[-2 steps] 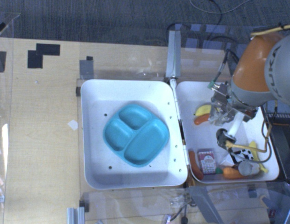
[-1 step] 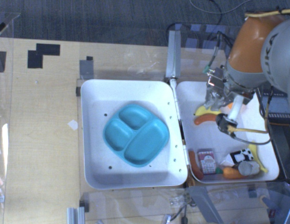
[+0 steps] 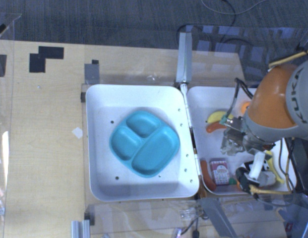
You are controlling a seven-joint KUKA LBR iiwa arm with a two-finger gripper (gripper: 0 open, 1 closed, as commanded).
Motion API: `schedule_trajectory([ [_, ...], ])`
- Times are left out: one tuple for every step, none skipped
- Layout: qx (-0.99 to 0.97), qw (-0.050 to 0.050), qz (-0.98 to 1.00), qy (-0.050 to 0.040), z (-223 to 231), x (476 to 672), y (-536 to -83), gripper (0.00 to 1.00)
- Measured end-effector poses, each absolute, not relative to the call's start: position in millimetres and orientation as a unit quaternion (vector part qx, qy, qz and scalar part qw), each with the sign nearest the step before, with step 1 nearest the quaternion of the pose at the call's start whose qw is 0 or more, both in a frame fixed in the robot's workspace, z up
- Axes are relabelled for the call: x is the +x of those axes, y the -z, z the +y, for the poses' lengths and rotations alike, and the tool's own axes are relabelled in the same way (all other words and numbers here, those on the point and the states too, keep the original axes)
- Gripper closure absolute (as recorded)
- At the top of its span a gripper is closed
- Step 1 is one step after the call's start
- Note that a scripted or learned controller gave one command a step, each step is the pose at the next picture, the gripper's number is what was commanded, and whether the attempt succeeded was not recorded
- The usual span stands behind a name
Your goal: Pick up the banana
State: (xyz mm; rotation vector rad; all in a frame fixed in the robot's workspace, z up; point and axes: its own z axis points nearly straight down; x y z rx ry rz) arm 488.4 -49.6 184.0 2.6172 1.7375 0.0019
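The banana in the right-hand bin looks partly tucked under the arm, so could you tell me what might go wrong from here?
1. The banana lies right beside an orange-red item, so the gripper may close on the wrong thing, or on both.
2. The arm's wrist hides part of the banana, leaving the grasp hard to verify from above.
3. The right bin is crowded; a red packet sits nearby and could be knocked.

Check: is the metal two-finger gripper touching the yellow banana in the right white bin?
Cannot tell. In the camera view the gripper sits just below the yellow banana, but the arm's wrist hides its fingertips, so neither contact nor gap is plain.
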Motion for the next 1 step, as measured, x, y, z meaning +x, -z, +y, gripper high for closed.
schedule_trajectory([
  [0.833,0.001,0.554,-0.0020,-49.2,489.9,-194.5,1.00],
])
